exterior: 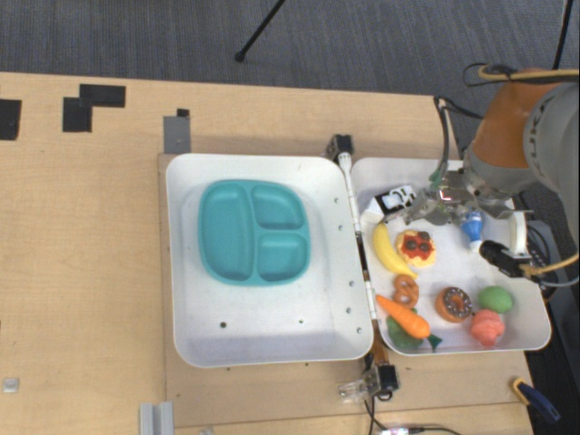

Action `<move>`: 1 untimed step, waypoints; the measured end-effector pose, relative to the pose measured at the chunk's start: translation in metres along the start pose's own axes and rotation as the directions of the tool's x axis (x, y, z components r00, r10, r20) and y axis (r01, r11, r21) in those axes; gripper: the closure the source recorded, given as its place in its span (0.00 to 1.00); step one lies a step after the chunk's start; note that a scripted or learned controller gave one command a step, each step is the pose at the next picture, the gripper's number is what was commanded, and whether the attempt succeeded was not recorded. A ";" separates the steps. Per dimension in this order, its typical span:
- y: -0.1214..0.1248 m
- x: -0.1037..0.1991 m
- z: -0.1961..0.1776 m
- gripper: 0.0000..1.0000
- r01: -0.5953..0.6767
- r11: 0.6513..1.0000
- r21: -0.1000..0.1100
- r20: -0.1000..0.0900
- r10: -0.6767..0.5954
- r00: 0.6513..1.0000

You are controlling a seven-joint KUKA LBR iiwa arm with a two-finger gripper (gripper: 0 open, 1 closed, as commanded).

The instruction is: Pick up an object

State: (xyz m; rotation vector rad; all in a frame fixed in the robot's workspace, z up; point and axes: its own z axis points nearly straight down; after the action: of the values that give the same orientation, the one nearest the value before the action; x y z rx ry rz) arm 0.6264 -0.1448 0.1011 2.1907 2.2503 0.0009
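We see the hand (441,208), grip state impossible to tell, poised over the right bin's (535,329) far edge, the banana (390,250) lying just nearer, lengthwise.

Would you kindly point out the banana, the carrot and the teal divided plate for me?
banana (390,250), camera view, middle of its yellow curve.
carrot (403,315), camera view, middle of its orange body.
teal divided plate (225,243), camera view, floor of its large left compartment.
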 end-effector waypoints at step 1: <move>0.032 -0.040 0.013 0.00 0.055 0.998 0.016 -0.023 -0.055 0.998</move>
State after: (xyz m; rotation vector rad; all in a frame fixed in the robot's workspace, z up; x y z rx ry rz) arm 0.6599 -0.1836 0.0879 2.1466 2.3304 0.0060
